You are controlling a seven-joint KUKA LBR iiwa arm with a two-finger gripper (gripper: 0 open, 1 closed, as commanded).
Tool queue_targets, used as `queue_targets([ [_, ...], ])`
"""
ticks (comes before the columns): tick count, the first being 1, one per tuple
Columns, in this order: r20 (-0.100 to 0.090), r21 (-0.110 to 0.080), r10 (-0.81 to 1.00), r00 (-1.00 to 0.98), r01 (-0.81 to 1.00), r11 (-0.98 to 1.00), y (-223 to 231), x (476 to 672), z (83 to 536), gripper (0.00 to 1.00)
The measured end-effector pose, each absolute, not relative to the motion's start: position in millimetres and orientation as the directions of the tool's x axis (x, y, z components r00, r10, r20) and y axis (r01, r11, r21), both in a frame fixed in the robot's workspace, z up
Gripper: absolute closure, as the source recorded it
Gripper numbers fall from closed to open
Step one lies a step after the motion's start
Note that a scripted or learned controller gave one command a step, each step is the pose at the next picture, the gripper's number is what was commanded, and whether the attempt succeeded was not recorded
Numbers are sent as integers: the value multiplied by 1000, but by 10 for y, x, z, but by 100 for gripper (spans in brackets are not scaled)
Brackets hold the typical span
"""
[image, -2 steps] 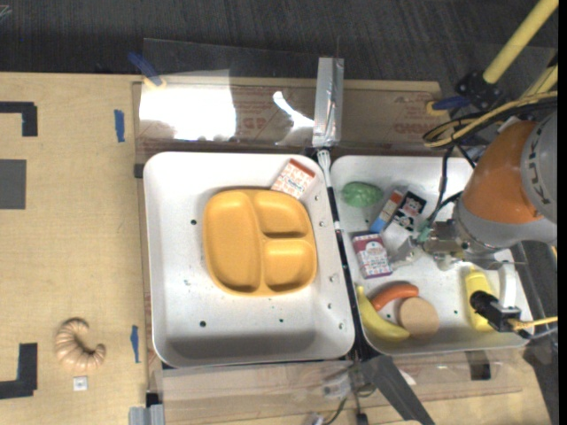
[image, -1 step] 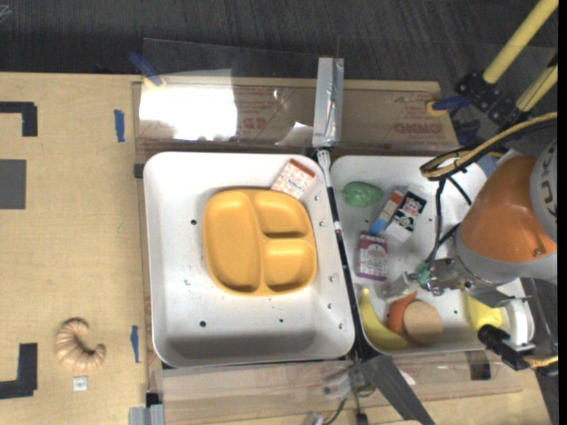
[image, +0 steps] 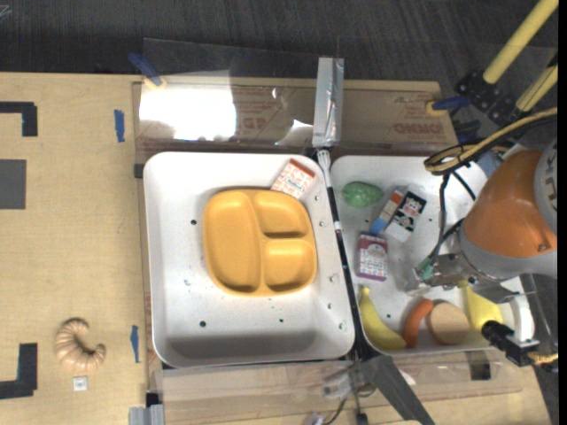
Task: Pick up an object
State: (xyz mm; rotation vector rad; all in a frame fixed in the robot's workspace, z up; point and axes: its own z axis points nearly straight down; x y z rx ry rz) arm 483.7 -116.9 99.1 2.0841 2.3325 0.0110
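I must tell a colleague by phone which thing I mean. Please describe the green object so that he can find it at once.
Look at the right bin of the two white ones. Near its far left corner, beside the wall it shares with the left bin, lies the green object. It is small, rounded and the only green thing there; its neighbours are printed packets.

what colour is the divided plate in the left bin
Yellow-orange; the plate shows in the camera view.

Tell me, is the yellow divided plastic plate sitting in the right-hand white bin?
No, the yellow divided plastic plate lies in the left white bin, while the right white bin holds smaller items.
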Motion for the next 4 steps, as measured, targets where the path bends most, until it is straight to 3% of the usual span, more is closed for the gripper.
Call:
queue_targets([
  [1,-2,6,996,-88,996,88,-1441,5116,1589,100],
  [2,0,5,987,-160,987,160,-680,5152,2004,100],
  [3,1,-2,978,-208,978,208,-799,5199,1839,100],
  [4,0,1,999,-42,999,42,-1037,4798,2203,100],
])
